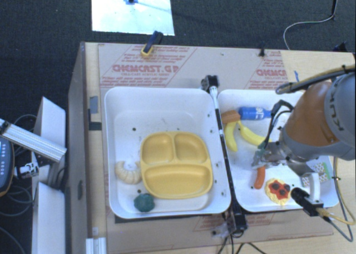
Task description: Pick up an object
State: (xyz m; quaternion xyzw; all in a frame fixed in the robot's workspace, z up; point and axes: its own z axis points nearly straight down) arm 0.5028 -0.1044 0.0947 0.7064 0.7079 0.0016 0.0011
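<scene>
My gripper (260, 160) reaches down into the right bin (245, 200), its fingers low over the bin floor just above an orange carrot-like piece (260, 177). A yellow banana (247, 134) lies to its upper left, with a second yellow curved piece (230, 137) beside the divider. A blue and white bottle (255, 113) lies at the bin's back, next to a brown piece (230, 117). A yellow toy with red spots (278, 190) sits near the front. Nothing shows between the fingers.
The left bin (119, 102) holds a yellow divided plate (176, 165), a cream spiral shell-like toy (128, 171) and a dark green lump (145, 202). A black and white tool (210, 84) sits at the back between the bins. The arm's orange body (311, 116) overhangs the right bin.
</scene>
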